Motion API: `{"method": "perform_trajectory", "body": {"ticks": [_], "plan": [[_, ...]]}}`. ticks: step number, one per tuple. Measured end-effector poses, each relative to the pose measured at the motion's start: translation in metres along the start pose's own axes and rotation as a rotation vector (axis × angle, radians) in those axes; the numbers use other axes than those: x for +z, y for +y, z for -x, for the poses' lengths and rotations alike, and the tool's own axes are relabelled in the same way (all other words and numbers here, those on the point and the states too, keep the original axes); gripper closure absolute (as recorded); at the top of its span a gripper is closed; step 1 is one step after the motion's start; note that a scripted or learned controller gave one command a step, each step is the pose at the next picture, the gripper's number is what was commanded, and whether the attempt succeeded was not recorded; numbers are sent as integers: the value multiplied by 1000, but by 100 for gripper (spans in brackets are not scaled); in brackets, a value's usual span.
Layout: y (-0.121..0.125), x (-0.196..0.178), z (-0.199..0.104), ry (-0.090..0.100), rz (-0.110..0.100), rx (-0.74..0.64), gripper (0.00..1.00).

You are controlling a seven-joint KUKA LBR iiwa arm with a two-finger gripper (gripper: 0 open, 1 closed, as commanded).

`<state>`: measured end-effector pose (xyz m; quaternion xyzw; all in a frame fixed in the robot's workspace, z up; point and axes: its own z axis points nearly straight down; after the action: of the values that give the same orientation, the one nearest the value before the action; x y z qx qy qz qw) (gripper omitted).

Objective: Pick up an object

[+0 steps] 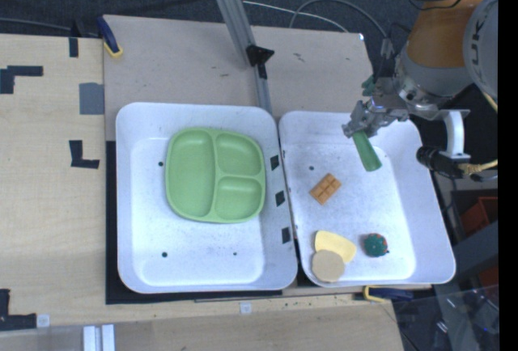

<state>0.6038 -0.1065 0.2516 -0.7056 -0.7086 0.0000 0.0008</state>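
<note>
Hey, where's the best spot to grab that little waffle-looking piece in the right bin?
Probably from straight above, closing across two opposite straight edges of the waffle piece. It lies flat and alone mid-bin, with open floor on every side.

No legible text or labels

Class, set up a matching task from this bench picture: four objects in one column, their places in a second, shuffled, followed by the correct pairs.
Things:
1. green divided plate
2. waffle piece
3. green cylinder
4. dark green ball

Places:
A. at the gripper tip
B. left bin
C. middle of right bin
D. right bin, near front edge

Pairs: 1-B, 2-C, 3-A, 4-D
</note>
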Motion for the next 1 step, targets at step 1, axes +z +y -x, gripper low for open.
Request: {"method": "perform_trajectory", "body": {"ticks": [1], "plan": [[-13,2,-47,0,-2,-1,100]]}}
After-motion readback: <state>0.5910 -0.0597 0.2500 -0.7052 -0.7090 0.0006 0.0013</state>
